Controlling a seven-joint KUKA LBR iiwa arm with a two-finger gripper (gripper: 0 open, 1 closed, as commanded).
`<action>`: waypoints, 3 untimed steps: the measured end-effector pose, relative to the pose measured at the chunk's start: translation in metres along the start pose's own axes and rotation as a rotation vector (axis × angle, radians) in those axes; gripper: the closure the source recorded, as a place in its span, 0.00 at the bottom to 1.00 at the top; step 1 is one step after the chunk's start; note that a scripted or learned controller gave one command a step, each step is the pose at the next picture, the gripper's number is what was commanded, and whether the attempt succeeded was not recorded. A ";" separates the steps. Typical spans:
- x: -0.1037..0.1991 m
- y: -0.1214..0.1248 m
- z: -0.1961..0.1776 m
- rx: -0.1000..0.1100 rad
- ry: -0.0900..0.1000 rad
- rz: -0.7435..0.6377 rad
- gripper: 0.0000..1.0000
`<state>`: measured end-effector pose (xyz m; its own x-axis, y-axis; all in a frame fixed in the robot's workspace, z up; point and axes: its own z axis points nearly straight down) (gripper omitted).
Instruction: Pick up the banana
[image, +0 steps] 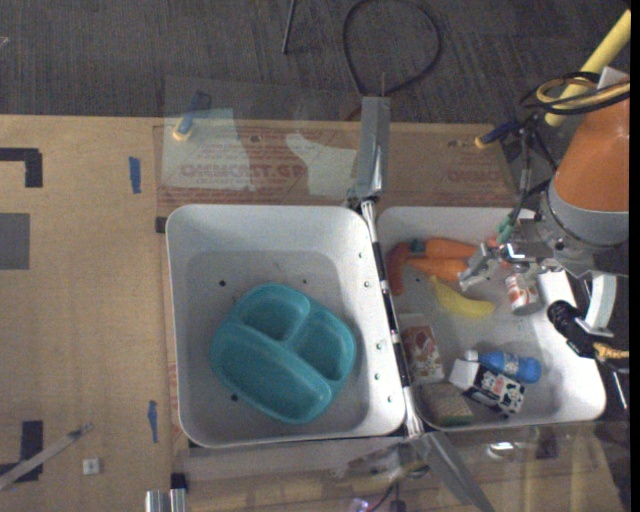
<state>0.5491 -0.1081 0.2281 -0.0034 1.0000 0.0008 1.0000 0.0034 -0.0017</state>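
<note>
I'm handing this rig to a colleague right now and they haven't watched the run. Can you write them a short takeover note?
Gripper: low in the right bin, just above the upper end of the banana; fingers appear spread, nothing between them.
Banana: lying flat on the right bin's floor, below the orange carrot-like toy, not lifted.
Nearby: small carton, blue-capped bottle, black-and-white carton.
Left bin: holds the teal divided plate.
Done: approach only.
Left: close on the banana and lift it.
</note>
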 end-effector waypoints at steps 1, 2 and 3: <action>-0.009 0.008 0.122 0.000 0.000 0.031 0.00; -0.013 0.008 0.112 -0.003 -0.002 0.039 1.00; -0.013 0.008 0.112 -0.003 -0.002 0.038 0.00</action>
<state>0.5570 -0.1207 0.1160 0.0344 0.9994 -0.0007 0.9994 -0.0344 0.0015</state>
